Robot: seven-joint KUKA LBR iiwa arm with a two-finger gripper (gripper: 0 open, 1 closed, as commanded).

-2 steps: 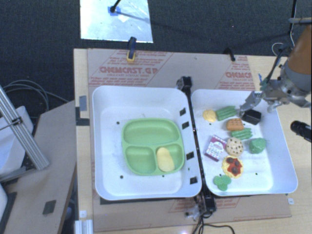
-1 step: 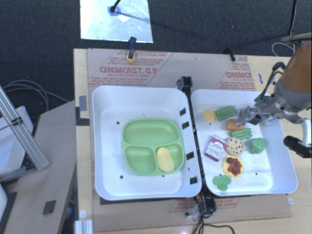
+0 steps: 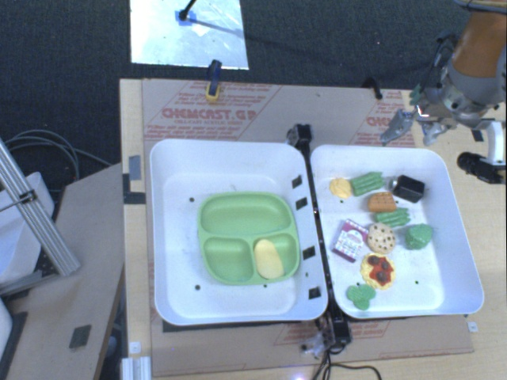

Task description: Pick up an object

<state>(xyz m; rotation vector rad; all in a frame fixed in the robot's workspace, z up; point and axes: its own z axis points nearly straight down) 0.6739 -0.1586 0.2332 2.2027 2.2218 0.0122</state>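
Your gripper (image 3: pixel 413 125): above right bin (image 3: pixel 455 236) at 12 o'clock, jaws spread, holding nothing; toy cookie (image 3: pixel 381 238) mid-bin.

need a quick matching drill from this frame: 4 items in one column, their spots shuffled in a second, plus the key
Items:
1. yellow oval piece
2. black block
3. pizza slice
4. claw

Places:
A. right bin, far side, beside the green beans
B. above the bench, beyond the right bin's far rim
C. small right compartment of the green tray
D. right bin, near side, just past the broccoli

Pairs: 1-C, 2-A, 3-D, 4-B
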